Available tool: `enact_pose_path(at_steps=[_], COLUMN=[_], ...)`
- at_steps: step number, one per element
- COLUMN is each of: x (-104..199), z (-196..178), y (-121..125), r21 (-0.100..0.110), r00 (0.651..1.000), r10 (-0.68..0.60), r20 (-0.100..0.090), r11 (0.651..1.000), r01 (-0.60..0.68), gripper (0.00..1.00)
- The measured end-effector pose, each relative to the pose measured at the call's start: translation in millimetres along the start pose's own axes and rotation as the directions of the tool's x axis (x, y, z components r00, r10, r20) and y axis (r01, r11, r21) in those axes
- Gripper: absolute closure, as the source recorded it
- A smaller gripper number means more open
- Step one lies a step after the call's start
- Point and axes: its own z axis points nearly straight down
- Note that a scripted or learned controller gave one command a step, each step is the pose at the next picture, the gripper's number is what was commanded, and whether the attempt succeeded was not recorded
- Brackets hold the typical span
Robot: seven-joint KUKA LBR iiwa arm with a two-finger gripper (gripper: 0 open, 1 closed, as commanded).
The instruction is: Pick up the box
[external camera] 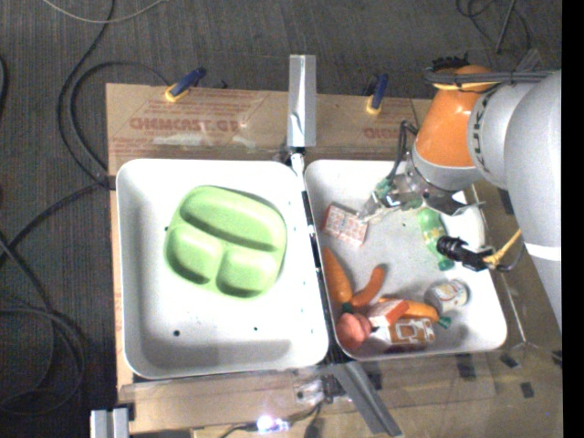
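A small flat box (346, 224) with a pink and white checked face lies in the upper left part of the right bin (497, 336). My gripper (387, 195) hangs just to the box's upper right, under the orange wrist band, low over the bin floor. Nothing shows between gripper and box but a short stretch of bare floor. An orange and white carton (402, 323) lies near the bin's front wall.
The right bin also holds two carrots (336, 276), a pink lump (352, 328), a small can (448, 294) and a green bottle (432, 230). A big green moulded object (226, 240) lies in the left bin (137, 336). A metal post (301, 108) stands behind the bins.
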Motion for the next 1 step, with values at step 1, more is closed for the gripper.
enact_pose_path(at_steps=[1], x=[0.4], z=[1.3], y=[-0.7], r21=[0.002], r00=[1.0], r10=[0.0], r20=[-0.001], r11=[1.0], r01=[0.0], gripper=[0.0])
